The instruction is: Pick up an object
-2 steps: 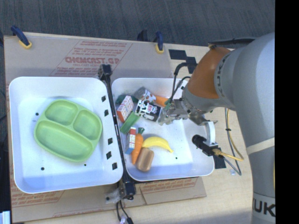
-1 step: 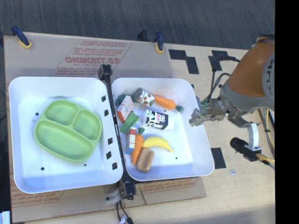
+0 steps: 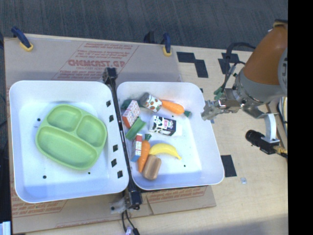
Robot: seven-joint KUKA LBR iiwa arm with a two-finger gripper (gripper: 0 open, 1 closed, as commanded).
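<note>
Left bin (image 3: 19, 131): green divided plate (image 3: 72, 136). Right bin (image 3: 210, 153): toy food heaped toward left wall — small carton (image 3: 130, 114), carrot (image 3: 172, 106), cow-print milk box (image 3: 163, 125), banana (image 3: 165, 151), second carrot (image 3: 144, 154), brown bread roll (image 3: 152, 167). Banana lying apart from heap, likely light, rigid plastic, smooth and slippery; best gripped across curved middle. Right of bin, over bench (image 3: 244, 190): hand (image 3: 211, 110), nothing seen held, open or clenched impossible to tell.
</note>
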